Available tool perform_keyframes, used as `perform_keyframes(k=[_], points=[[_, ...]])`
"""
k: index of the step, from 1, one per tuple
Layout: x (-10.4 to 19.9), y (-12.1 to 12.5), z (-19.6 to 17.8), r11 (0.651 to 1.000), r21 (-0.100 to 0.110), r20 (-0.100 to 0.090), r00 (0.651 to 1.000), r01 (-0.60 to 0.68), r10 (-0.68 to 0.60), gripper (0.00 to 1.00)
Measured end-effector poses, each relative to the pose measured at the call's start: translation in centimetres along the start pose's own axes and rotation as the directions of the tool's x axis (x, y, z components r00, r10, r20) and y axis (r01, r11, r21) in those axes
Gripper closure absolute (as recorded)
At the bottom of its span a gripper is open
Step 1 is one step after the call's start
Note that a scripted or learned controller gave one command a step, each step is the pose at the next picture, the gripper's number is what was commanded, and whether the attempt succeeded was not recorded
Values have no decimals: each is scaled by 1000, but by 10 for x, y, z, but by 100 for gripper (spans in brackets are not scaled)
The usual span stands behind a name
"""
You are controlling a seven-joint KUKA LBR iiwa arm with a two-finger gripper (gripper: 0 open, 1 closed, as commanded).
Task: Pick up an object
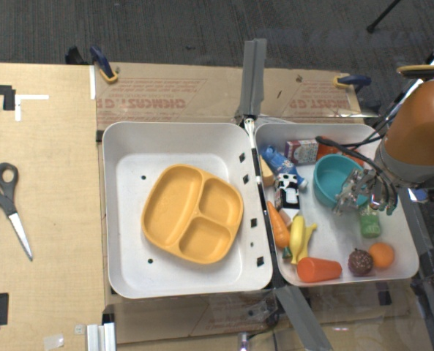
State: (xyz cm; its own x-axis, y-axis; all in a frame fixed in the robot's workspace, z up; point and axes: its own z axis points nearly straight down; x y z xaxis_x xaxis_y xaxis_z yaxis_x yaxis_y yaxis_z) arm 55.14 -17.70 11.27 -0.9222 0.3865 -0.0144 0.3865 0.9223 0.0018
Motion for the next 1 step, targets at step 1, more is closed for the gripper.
perform_keyframes(k=[1], points=[[-29,75,15,999,3,-19,998,54,-53,0]])
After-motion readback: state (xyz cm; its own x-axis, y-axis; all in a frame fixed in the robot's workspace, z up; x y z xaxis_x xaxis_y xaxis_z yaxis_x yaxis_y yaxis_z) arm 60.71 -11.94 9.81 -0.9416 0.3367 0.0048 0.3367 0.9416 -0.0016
